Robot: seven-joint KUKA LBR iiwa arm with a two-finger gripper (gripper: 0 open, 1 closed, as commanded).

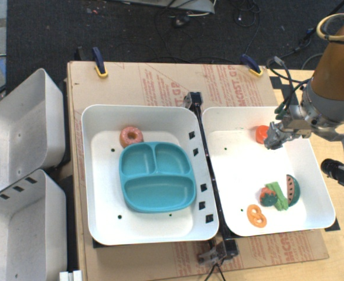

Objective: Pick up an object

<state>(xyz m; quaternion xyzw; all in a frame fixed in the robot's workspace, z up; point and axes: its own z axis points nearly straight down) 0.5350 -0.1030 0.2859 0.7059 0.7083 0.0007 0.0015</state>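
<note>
My gripper (273, 140) hangs low over the back of the right bin (236, 157), right beside an orange-red round toy (261, 134) that touches its left side. A watermelon slice (292, 189), a green and red vegetable toy (273, 196) and an orange pretzel (255, 215) lie near that bin's front right. In the left bin (95, 157) a teal divided plate (157, 176) sits in the middle, with a pink-frosted donut (131, 136) just behind its left corner.
A black divider (204, 168) runs between the two bins. Two spare white bins (19, 127) are stacked off the bench on the left. Clamps (100, 63) hold the cardboard at the back edge. Cables cross the dark floor behind.
</note>
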